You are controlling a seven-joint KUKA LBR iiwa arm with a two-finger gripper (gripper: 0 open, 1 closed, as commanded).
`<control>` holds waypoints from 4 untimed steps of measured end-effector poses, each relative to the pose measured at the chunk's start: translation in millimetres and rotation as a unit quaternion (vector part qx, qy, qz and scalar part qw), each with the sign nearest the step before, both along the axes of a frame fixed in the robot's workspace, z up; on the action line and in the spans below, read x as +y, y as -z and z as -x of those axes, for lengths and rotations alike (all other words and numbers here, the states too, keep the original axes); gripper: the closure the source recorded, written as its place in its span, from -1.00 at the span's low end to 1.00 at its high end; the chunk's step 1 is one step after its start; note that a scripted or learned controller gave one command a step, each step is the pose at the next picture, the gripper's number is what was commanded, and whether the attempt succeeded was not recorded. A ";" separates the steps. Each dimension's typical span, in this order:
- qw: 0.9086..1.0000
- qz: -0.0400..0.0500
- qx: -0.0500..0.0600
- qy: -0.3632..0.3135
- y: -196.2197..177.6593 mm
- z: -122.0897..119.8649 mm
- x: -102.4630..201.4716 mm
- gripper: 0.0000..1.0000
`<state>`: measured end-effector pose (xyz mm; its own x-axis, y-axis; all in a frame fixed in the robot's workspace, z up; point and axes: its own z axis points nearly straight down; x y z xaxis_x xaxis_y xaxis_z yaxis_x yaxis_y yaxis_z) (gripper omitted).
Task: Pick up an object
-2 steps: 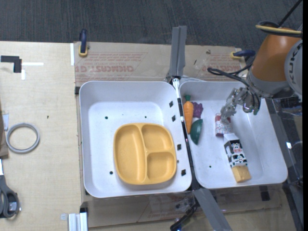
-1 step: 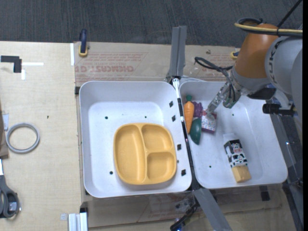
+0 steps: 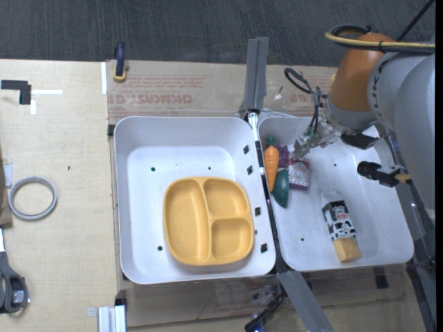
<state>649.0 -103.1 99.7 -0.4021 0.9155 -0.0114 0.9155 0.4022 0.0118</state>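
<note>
1. The gripper (image 3: 302,149) is seen lowered into the right bin (image 3: 387,251), near its far left corner, just above a purple packet (image 3: 298,175).
2. Whether its fingers are spread or pressed together cannot be told.
3. A carrot (image 3: 271,160) and a green object (image 3: 282,187) are laid along the right bin's left wall, beside the packet.
4. A black-and-white carton (image 3: 340,229) is placed toward the near edge of the right bin.
5. A yellow divided plate (image 3: 208,220) is set in the left bin (image 3: 138,185).

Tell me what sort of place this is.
Probably a robotics lab bench for pick-up trials: a grey arm reaches over two white bins, toy carrot in one, tape roll beside them.
</note>
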 end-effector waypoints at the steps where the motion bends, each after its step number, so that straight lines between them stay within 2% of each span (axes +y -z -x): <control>1: 0.994 -0.003 0.006 0.105 6.4 -10.5 -7.5 1.00; 2: 0.965 -0.004 0.007 0.262 7.5 -10.0 -3.4 1.00; 3: 0.965 -0.004 0.007 0.262 7.7 -9.9 -3.2 -1.00; 4: 0.952 -0.004 0.007 0.307 8.0 11.9 -45.0 -1.00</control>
